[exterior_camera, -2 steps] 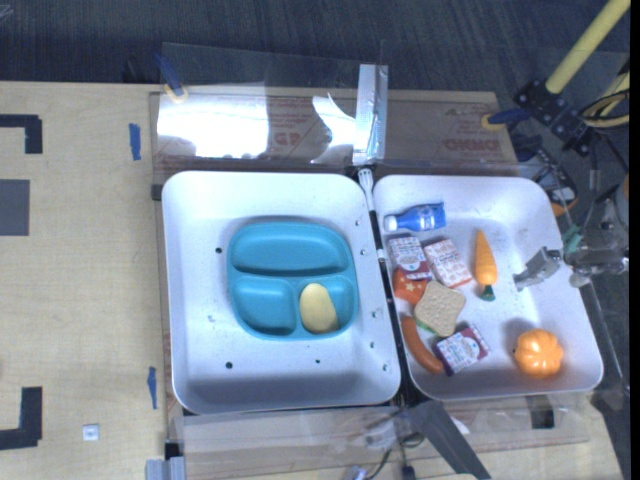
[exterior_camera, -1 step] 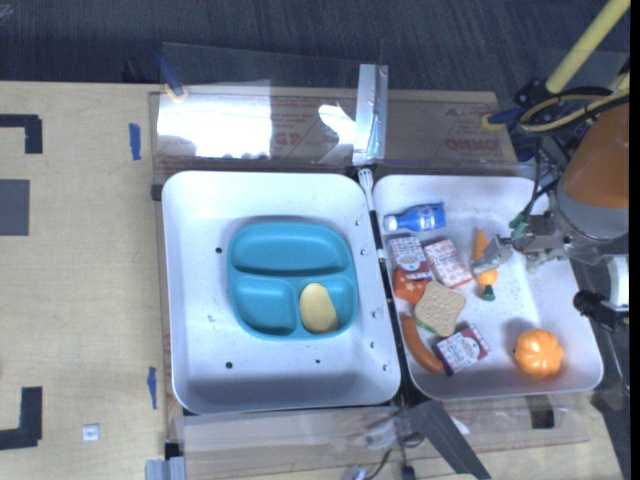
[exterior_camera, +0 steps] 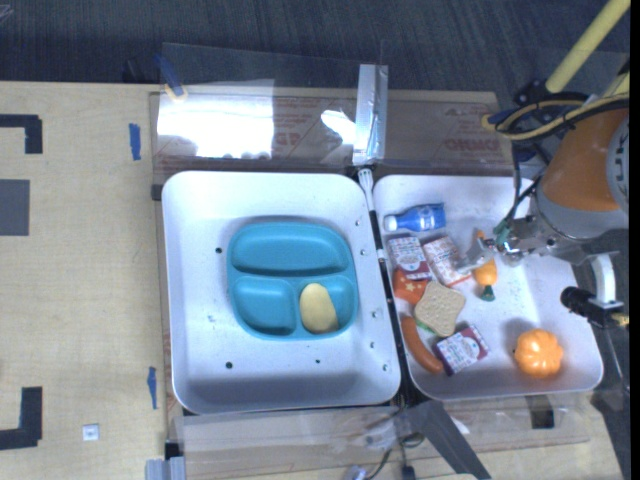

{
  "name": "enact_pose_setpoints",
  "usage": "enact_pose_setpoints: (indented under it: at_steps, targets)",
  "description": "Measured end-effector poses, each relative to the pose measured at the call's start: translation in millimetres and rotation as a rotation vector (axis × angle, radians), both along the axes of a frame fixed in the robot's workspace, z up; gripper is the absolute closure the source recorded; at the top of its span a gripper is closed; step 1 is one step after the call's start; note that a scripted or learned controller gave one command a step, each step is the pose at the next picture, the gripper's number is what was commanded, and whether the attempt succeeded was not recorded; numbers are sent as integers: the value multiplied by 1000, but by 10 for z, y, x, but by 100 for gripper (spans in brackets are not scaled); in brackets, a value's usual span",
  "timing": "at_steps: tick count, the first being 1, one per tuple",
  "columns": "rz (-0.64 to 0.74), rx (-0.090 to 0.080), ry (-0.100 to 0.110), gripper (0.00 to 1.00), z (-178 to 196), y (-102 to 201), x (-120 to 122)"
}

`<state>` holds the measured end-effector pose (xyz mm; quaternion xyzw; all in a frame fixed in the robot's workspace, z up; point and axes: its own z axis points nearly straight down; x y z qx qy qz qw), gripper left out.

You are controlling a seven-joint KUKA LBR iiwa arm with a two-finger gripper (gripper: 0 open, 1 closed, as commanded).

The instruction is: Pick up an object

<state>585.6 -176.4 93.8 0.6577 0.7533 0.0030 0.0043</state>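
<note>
My gripper (exterior_camera: 500, 243) sits low in the right bin (exterior_camera: 580, 373), at the frame's right; grip state cannot be determined. A small orange item (exterior_camera: 485, 275) lies just beside it. Left bin (exterior_camera: 190, 268) holds a blue tray (exterior_camera: 290, 278) with a yellow potato (exterior_camera: 318, 308).

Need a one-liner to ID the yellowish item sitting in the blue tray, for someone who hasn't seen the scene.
Start at the left white bin; a blue sectioned tray lies in its middle. In the tray's lower right compartment sits a pale yellow, egg-shaped, potato-like object. It is the one thing in that tray, while every other item lies in the right bin.
</note>
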Motion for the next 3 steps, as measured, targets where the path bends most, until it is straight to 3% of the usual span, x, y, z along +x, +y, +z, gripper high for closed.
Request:
enact_pose_setpoints:
  at_steps: [1, 2, 3]
  targets:
    - [-1, -1, -11, 100, 123, 3, 31]
    - [-28, 4, 3, 100, 940, 1080, 95]
    - [-192, 2, 10, 100, 1222, 866, -214]
